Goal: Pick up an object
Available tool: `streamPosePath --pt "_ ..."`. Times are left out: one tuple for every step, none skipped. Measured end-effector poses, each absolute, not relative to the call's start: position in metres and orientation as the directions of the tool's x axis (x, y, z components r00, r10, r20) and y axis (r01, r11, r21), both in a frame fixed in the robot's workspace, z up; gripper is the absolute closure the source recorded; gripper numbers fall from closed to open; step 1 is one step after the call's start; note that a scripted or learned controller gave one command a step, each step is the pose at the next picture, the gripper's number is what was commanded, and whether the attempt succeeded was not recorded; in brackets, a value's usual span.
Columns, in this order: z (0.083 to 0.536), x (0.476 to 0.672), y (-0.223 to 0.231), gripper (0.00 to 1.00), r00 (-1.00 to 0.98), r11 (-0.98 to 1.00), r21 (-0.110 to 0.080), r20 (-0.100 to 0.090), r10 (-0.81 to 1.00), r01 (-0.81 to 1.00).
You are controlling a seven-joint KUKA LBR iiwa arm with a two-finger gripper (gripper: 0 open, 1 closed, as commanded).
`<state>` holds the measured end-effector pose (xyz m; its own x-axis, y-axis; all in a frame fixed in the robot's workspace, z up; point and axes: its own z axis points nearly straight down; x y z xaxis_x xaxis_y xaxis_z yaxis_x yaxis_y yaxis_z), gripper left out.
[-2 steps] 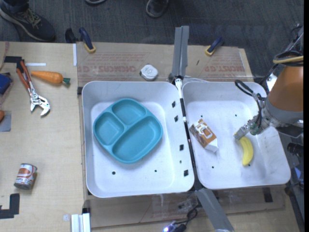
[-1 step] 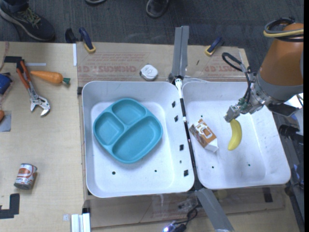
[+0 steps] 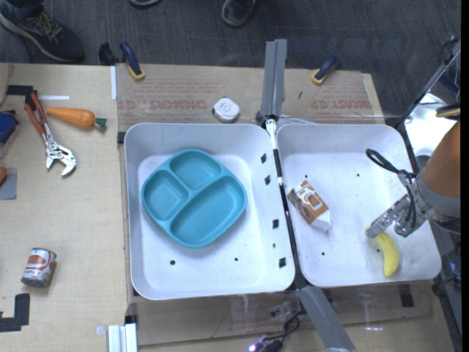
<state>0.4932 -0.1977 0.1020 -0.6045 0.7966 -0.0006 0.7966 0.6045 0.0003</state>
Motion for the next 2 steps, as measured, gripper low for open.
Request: streamPosePath --pt "0.131 0.552 -0.131 1.0 -0.559 0.559 0.002 -0.002 0.829 0.829" --pt "0.193 0.628 -0.088 1.0 -0.457 0.457 0.002 -0.002 0.89 0.89"
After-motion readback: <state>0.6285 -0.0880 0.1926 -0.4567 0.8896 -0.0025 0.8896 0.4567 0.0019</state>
